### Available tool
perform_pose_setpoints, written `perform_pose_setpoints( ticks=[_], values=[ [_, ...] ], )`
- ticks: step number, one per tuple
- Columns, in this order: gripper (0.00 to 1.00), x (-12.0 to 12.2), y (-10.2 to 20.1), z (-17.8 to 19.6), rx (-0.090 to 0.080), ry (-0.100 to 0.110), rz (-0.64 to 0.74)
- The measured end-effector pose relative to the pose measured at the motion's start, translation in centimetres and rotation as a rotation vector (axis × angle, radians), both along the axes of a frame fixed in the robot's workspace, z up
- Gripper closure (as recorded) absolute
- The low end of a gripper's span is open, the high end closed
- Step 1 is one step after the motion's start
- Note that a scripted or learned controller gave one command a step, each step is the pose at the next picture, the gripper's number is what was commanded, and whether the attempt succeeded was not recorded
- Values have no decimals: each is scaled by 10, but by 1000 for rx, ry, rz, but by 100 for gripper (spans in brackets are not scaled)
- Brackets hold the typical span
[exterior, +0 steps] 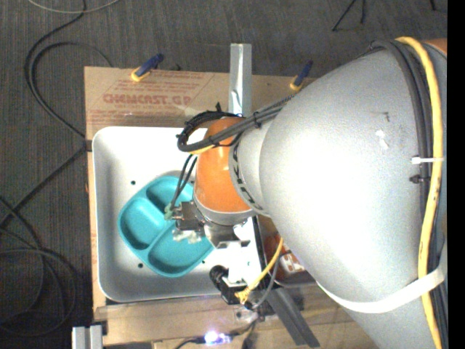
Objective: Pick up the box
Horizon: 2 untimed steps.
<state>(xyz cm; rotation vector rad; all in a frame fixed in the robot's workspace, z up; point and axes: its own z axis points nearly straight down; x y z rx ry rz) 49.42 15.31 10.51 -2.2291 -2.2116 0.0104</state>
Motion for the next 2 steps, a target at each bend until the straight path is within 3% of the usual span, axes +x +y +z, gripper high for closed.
perform_pose_setpoints(
  ticks=[1, 2],
  values=[
    [100, 23, 75, 60, -4, -2, -199],
    [100, 23, 74, 66, -12, 3, -196]
  ],
)
